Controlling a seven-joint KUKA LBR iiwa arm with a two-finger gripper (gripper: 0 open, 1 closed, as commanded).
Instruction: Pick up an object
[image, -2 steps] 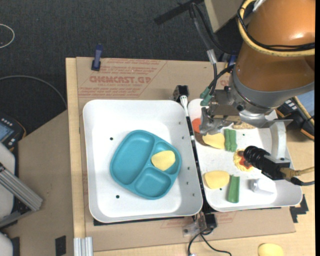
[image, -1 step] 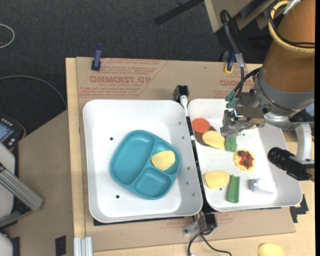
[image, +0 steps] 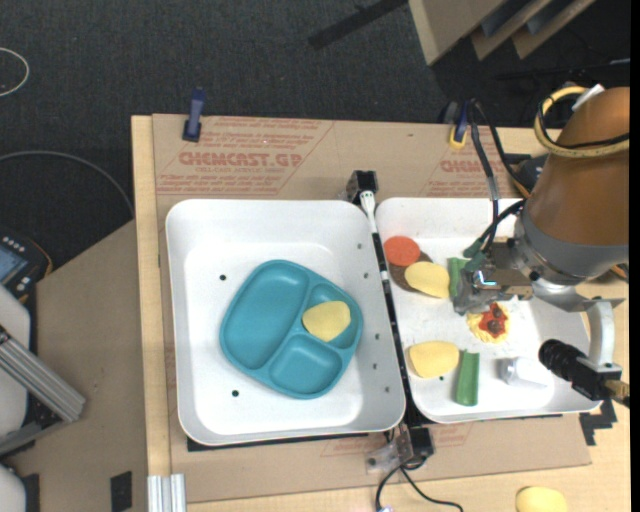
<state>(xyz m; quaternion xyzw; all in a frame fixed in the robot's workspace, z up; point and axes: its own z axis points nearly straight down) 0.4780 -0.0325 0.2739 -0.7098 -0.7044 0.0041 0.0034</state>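
In the camera view, the grey gripper (image: 478, 288) hangs low over the right white bin (image: 430, 215), just above a small yellow-and-red toy food piece (image: 490, 324); whether it is open or closed cannot be told. Around it lie an orange disc (image: 402, 249), two yellow lumps (image: 427, 279) (image: 433, 358) and a green stick (image: 467, 377). The left white bin (image: 200, 240) bears a teal divided plastic plate (image: 270, 325) with a yellow piece (image: 326, 319) in its upper right compartment.

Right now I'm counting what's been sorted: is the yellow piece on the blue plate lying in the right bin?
No, the yellow piece lies on the blue plate, which sits in the left bin.
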